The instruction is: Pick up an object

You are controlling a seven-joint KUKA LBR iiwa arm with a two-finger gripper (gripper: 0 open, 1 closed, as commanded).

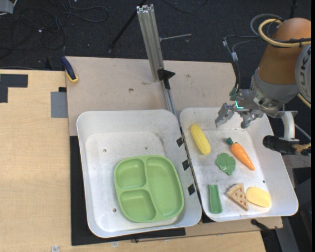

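**Risks at the right bin, nothing yet gripped**

The jaws (235,115) are seen spread open and empty, above the upper end of the right bin (289,206). Candidate objects are laid below: corn (200,139), carrot (242,155), broccoli (226,164), a green stick (214,198), a cracker (237,196), a yellow piece (258,197).

- Carrot and broccoli are set close together; both may be nudged.
- Cracker and yellow piece are touching; a double catch is judged likely.
- Corn may be rolled aside.

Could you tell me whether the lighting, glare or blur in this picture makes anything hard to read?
Camera view: even, soft light with faint shadows; the white right bin and left bin are bright yet unglared; corn, carrot and green tray read clearly; the gripper is slightly soft; the dark floor behind loses detail.
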